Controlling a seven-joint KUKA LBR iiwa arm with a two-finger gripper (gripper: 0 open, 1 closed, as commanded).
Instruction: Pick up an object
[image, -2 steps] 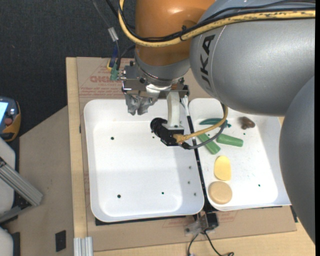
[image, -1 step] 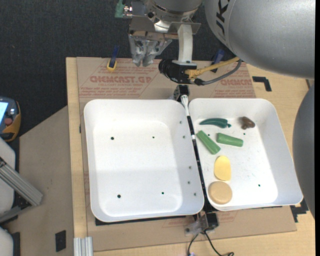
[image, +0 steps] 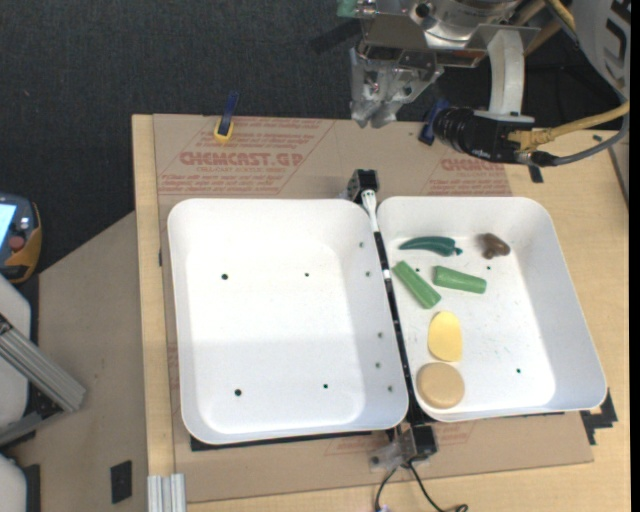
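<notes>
Grey metal, the pincer (image: 378, 108) hangs at the top, above the brown board (image: 260, 155) behind the two bins. Nothing sits between its fingers and it touches nothing; whether it is released or clenched I cannot tell.

All six pieces lie below it in the right bin (image: 560, 300): one dark green pepper (image: 430, 244), two light green sticks (image: 416, 284) (image: 460, 280), one brown lump (image: 491, 245) further right, one yellow piece (image: 446, 336) and one tan disc (image: 441, 384) farthest away. The left bin (image: 270, 400) lies below and left of the pincer.
</notes>
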